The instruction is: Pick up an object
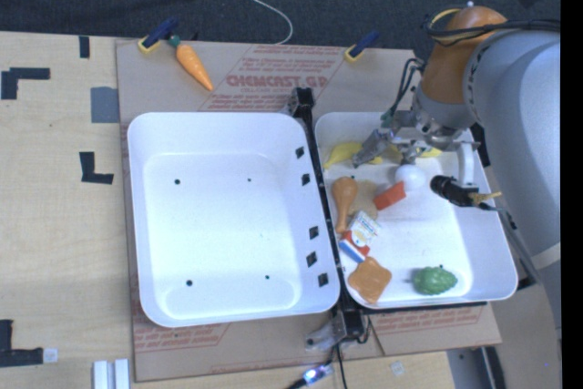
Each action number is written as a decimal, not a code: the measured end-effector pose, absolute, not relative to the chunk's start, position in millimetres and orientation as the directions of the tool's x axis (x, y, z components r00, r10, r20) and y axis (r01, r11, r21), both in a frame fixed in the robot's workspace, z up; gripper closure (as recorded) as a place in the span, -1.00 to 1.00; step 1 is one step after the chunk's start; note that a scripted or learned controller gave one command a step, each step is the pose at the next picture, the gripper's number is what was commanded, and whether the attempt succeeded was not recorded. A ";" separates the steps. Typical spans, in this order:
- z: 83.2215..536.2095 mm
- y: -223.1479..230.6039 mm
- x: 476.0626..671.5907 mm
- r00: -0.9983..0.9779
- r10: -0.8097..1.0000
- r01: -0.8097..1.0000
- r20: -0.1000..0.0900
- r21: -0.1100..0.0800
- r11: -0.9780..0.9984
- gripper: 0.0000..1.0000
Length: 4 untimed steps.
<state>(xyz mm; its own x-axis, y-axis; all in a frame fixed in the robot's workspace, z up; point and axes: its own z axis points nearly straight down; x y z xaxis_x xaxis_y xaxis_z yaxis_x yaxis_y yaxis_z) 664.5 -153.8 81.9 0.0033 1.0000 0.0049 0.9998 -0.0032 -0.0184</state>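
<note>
The gripper (393, 146) is poised over the right white bin (474, 273), above a yellow banana-shaped plastic toy (342, 153); fingers' spread cannot be told, and nothing is seen held. The toy is judged light, stiff, slippery; its narrow middle suits grasping.

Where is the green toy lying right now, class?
The green toy lies in the right bin, near its front right corner, just right of the orange toast-shaped piece and well in front of the tool.
</note>
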 end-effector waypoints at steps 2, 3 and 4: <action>91.5 -135.3 664.0 -0.003 1.000 1.000 0.000 -0.021 0.003 1.00; 83.5 -126.5 631.4 0.000 1.000 1.000 0.000 -0.004 0.000 1.00; 244.9 -118.8 659.1 -0.004 1.000 1.000 -0.003 0.017 0.004 1.00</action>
